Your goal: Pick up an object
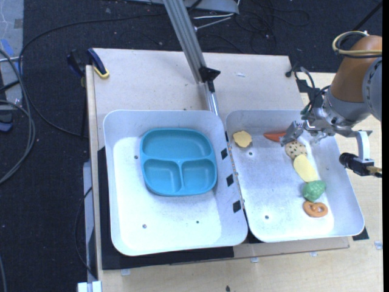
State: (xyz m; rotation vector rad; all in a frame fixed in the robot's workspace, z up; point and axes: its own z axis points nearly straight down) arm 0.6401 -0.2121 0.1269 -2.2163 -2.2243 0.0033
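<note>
In the camera view, two white bins are seen side by side on the bench. In the left bin (121, 224) a blue divided tray (179, 162) is placed, a little toward twelve o'clock from the middle of that bin. All the small objects are found in the right bin (273, 224). A yellow piece (242, 139) lies alone near the bin's ten o'clock corner. An orange-red piece (273, 137) lies at about twelve o'clock in the bin. Below it a chain is formed toward five o'clock: a spotted cookie (295, 149), then a long yellow object (306, 167), then a green object (314, 190), then an orange pretzel-like ring (315, 209).

The gripper (301, 132) is carried by the grey arm that enters from three o'clock. It is low over the bin's upper part, just beside the cookie. Whether its fingers are spread or closed cannot be told, because the fingertips are too small and mixed with the objects behind them. No object is seen between them.

The nearest object is judged to be the spotted cookie, which lies at about seven o'clock from the gripper, very close or touching. The orange-red piece lies at nine o'clock from it. The long axis of the yellow object runs roughly from eleven to five o'clock, so a grasp across this axis would be needed.
</note>
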